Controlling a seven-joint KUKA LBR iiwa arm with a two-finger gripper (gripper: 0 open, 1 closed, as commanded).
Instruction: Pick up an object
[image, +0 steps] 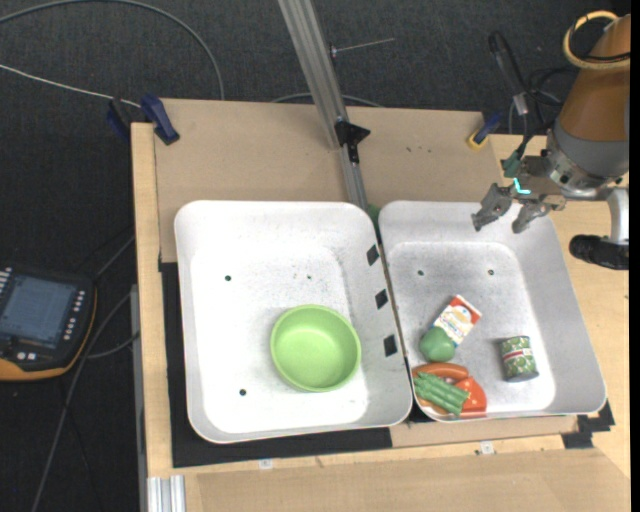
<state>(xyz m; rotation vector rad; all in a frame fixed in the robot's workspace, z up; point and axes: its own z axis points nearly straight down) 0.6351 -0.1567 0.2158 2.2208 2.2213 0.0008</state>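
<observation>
My gripper (508, 216) hangs over the far edge of the right bin (560, 290), fingers spread apart with nothing between them. Well in front of it, in the near half of that bin, lie a small white carton (458, 319) tilted against a green round fruit (437, 346), a little green can (517, 358), and a red and green bunch of toy vegetables (447, 390) at the near left corner. A green bowl (315, 347) sits upright in the left bin (215, 260).
A metal post (325, 90) slants down from the top to the gap between the bins. Blue clamps (160, 120) hold the board's far corners. A handheld pendant (40, 320) lies off the bench at left.
</observation>
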